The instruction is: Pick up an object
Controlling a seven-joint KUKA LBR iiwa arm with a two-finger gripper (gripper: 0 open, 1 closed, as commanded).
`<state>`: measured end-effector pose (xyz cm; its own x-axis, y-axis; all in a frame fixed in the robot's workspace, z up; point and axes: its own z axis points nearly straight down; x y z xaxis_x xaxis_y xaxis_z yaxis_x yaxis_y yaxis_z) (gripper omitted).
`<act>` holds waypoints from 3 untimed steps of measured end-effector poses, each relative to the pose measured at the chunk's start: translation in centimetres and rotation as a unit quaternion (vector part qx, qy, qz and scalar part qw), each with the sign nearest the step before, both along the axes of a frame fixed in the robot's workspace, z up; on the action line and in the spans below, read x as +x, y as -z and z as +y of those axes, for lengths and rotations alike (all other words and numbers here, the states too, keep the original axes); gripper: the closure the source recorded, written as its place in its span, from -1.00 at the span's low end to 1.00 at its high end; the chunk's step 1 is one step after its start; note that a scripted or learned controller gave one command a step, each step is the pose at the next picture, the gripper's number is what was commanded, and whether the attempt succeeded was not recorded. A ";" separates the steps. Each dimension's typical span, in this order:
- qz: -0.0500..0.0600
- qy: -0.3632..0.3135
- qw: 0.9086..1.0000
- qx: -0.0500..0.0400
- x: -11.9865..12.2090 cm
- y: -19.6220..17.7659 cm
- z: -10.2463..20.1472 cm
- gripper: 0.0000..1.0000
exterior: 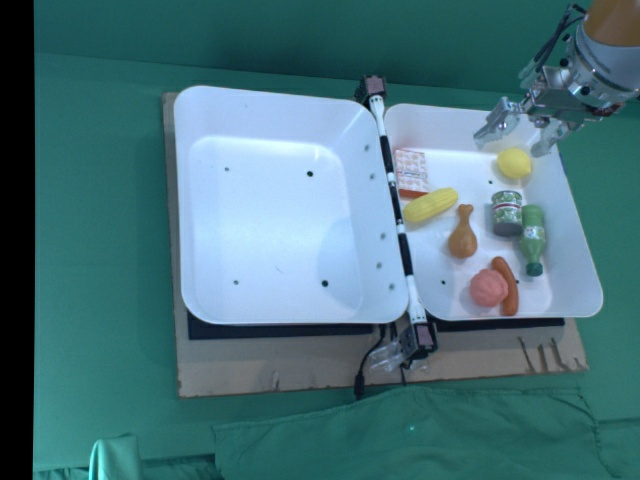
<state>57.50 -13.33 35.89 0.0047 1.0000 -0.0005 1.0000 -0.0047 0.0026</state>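
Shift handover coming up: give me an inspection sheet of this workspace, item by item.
Surface: two white bins, left bin and right bin, on a cardboard sheet over green cloth.
Job's things: in the right bin, lemon, corn cob, snack box, drumstick, jar, green bottle, pink ball, carrot.
Clutter: nothing seen.
Grippers: gripper open, above the right bin's far edge near the lemon, holding nothing.
Cables: black cable at the bins' near junction.
Surroundings: green backdrop, folded cloth in front.
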 end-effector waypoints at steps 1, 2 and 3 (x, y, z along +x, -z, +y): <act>0.000 0.000 1.000 0.000 0.0 0.0 0.0 -1.00; 0.003 0.000 1.000 0.000 0.4 5.5 -1.0 -1.00; 0.003 0.000 1.000 0.000 -0.2 10.8 -0.3 -1.00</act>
<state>57.29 -13.62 25.10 0.0040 1.0000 -0.0007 1.0000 -0.0040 -0.0030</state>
